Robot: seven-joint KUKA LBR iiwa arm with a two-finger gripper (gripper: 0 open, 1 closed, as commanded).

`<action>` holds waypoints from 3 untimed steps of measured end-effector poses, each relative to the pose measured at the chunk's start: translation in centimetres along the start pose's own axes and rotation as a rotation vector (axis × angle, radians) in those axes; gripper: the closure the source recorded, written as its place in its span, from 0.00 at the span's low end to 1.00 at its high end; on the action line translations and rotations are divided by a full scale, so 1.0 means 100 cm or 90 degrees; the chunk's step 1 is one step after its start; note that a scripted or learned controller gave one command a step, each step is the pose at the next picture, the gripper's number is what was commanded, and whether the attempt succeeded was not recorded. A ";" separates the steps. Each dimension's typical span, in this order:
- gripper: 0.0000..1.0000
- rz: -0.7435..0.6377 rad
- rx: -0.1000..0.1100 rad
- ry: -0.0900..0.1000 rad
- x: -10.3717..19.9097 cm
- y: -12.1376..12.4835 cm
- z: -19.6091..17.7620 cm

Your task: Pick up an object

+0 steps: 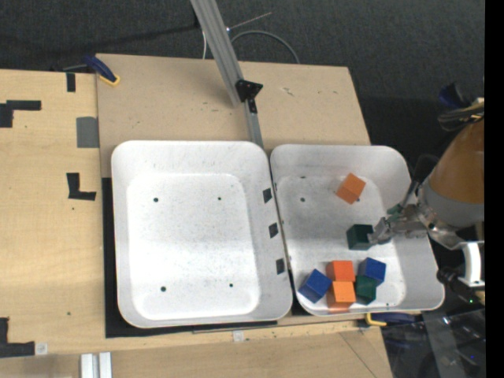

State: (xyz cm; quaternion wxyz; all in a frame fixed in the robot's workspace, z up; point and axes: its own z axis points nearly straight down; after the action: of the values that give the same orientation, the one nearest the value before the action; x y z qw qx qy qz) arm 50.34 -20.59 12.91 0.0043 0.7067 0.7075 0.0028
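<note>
Item: dark green block (360, 235), small, cube-like, matte, lying loose on the floor of the right white bin (315, 164), about mid-bin toward its right side

Jaws: gripper (384, 231) sits just to the right of the dark green block, its tip touching or very nearly touching the block's right face; whether the jaws are apart or together cannot be told from this angle, and no block is seen between them

Arm: grey with an orange band (466, 168), entering from the right over the bin's right rim

Other contents, right bin: 1 orange block (351, 187) tilted, alone near the upper middle; at the front edge a tight cluster of 5: blue block (315, 284), orange-red block (341, 269), orange block below it (342, 292), blue block at right (373, 270), green block (365, 289)

Left white bin (189, 152): beside the right bin, on the wooden worktop (47, 235)
</note>
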 end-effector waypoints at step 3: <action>1.00 -0.004 0.007 0.003 0.071 -0.006 -0.096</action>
State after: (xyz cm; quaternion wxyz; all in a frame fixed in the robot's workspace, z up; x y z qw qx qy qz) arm 49.64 -13.46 22.45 -0.0013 0.7045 0.7097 0.0006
